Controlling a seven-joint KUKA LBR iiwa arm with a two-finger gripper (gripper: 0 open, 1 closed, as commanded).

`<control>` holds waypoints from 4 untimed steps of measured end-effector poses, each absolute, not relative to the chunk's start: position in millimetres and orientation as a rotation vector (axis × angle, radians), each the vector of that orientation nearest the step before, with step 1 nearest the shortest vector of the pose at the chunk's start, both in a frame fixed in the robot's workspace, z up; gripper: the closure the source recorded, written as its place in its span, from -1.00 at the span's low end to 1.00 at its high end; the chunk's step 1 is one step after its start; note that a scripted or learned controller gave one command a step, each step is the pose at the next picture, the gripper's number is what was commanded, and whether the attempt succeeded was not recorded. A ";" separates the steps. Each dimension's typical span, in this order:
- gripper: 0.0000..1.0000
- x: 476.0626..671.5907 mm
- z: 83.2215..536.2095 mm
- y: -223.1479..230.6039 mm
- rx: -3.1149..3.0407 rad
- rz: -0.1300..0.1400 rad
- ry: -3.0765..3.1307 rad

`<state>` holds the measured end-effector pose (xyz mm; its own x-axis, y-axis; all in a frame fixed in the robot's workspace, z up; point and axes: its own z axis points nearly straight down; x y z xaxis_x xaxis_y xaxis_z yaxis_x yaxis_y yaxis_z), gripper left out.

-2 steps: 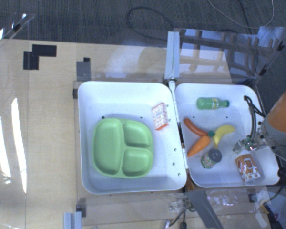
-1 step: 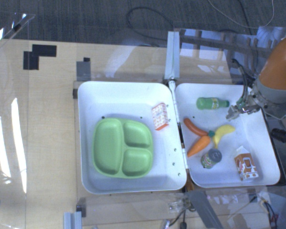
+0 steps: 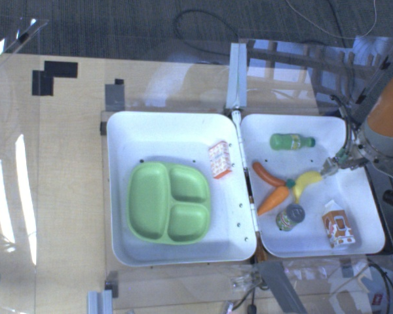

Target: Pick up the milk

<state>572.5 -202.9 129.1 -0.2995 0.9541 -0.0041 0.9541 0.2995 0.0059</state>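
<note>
- White, shallow bins sit side by side on the wooden counter (image 3: 59, 195); the left bin (image 3: 118, 241) and the right bin (image 3: 373, 231) touch along their inner walls.
- The milk (image 3: 338, 225), a small brown and white carton, lies in the right bin near its front right corner, tilted a little, and nothing touches it.
- The gripper (image 3: 332, 167) hangs over the right part of the right bin, just beside the yellow banana (image 3: 306, 181). It is well apart from the milk, which lies nearer to the front wall.
- Whether the fingers are released or clenched, one cannot tell; they are too small and blurred. No object is seen between them.
- The grey arm with its orange band (image 3: 388, 113) reaches in from the right edge.
- Also in the right bin: a green bottle (image 3: 291, 142) lying on its side near the back, an orange carrot (image 3: 274, 201) and a red-orange sausage-shaped piece (image 3: 268, 174) near the inner wall, and a small can (image 3: 290, 217) just in front of the carrot.
- In the left bin a green divided plate (image 3: 169, 202) lies, and a small red and white carton (image 3: 219, 160) lies near the inner wall.
</note>
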 end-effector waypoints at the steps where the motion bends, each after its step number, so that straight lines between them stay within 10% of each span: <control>1: 1.00 511.5 90.8 -205.0 1.747 0.010 2.589; 4: 1.00 498.9 95.9 -205.1 1.549 0.015 2.693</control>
<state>498.9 -205.1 95.9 -0.5026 0.8642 -0.0255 0.8638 0.5031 0.0256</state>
